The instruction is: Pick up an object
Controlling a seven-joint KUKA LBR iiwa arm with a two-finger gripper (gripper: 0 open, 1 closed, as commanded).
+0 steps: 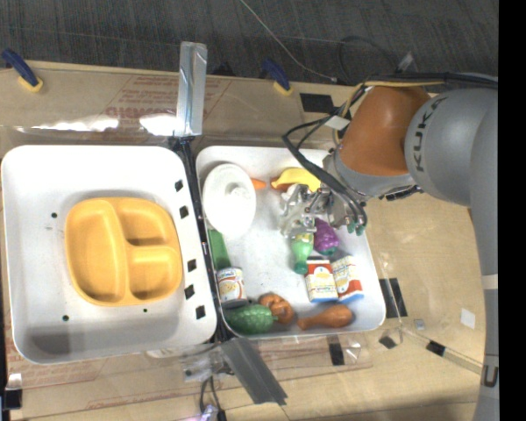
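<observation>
From my remote console: far to the left of the pincer [311, 210], a yellow divided tray [123, 248] lies flat in the left white bin [26, 235], tilted a little against the bin's walls. The right white bin [263, 266] sits beneath the pincer, its wall touching the left bin's. Up and left of the pincer, a silver tape strip [191, 90] stands where the two bins meet. Two blue clamps [22, 68] [276, 74] grip the far edge of the brown cardboard sheet [88, 99]. Beyond it, I see a thin white cable [245, 11] crossing dark carpet [96, 16].
</observation>
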